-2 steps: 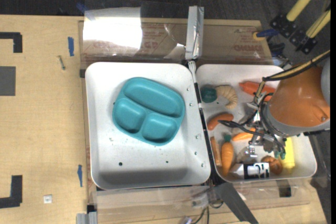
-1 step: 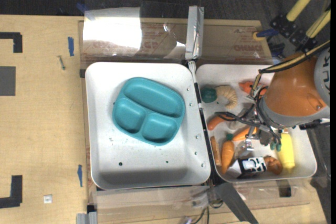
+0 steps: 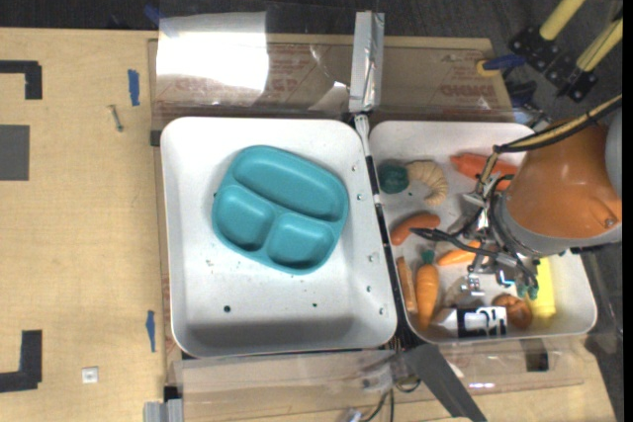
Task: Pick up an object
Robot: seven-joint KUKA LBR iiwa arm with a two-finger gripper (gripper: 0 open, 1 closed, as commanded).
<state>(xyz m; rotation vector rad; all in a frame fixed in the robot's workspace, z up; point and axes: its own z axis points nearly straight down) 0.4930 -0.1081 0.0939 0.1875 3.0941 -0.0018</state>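
Looking down on my rig, I see two shallow white bins side by side on the surface. The left bin holds a teal divided plate, resting near its middle. The right bin is crowded with small toy foods: a teal round piece and a beige shell-shaped piece near its far edge, an orange sausage shape, a carrot by the bin's left wall, and a yellow block toward the near right corner. My arm's end effector sits low among this clutter, in the bin's middle. I cannot tell how it is set, or whether anything is caught in it. My worry: the pieces lie so close together that a grasp may nudge neighbours aside, pinch two at once, or slip off a rounded piece.
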